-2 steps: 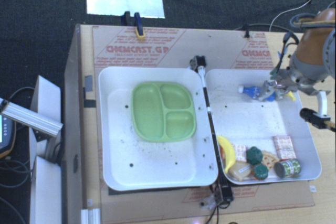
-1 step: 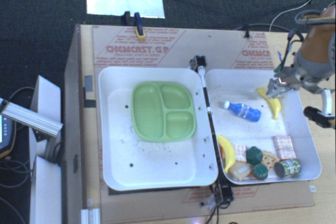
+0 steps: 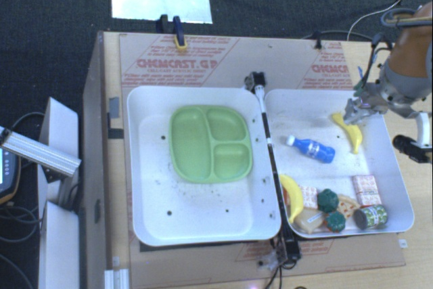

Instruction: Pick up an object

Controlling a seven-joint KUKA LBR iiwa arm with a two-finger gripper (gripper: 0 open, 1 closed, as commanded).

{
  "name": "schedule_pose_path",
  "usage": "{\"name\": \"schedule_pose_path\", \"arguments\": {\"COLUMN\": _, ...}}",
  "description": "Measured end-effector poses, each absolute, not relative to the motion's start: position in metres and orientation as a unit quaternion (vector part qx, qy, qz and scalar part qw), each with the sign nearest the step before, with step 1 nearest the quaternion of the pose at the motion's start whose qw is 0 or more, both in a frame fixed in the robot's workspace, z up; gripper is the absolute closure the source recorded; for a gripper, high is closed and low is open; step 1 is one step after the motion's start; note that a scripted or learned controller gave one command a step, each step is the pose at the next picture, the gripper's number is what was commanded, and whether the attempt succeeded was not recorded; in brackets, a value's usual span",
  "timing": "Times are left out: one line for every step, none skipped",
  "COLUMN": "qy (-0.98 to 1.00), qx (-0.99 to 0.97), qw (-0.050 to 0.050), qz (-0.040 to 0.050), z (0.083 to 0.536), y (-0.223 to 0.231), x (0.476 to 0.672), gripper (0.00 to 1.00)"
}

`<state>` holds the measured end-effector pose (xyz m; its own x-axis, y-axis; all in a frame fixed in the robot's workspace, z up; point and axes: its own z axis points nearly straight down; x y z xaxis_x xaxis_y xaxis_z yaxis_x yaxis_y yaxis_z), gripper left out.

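My gripper hangs over the back right part of the right bin, just above the upper end of a small yellow banana. Whether it touches the banana is unclear. A blue bottle with a white cap lies on its side in the middle of that bin. Along the bin's front edge sit a second banana, two dark green pieces, a pink and white box and a green can on its side.
The left bin holds a light green divided plate. A black rod runs along the seam between the bins. The arm's grey and orange wrist enters from the right, over the bench's edge.
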<state>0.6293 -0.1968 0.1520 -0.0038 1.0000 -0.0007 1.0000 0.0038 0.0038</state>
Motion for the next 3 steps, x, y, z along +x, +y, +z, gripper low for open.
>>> {"name": "schedule_pose_path", "arguments": {"qy": 0.708, "qx": 0.706, "qw": 0.001, "qz": 0.0009, "z": 0.152, "y": -0.197, "x": 0.629, "gripper": 0.00}}
{"name": "schedule_pose_path", "arguments": {"qy": 0.708, "qx": 0.707, "qw": 0.000, "qz": -0.0002, "z": 0.094, "y": -0.207, "x": 0.633, "gripper": 0.00}}
{"name": "schedule_pose_path", "arguments": {"qy": 0.708, "qx": 0.706, "qw": 0.003, "qz": 0.0013, "z": 0.106, "y": -0.207, "x": 0.635, "gripper": 1.00}}
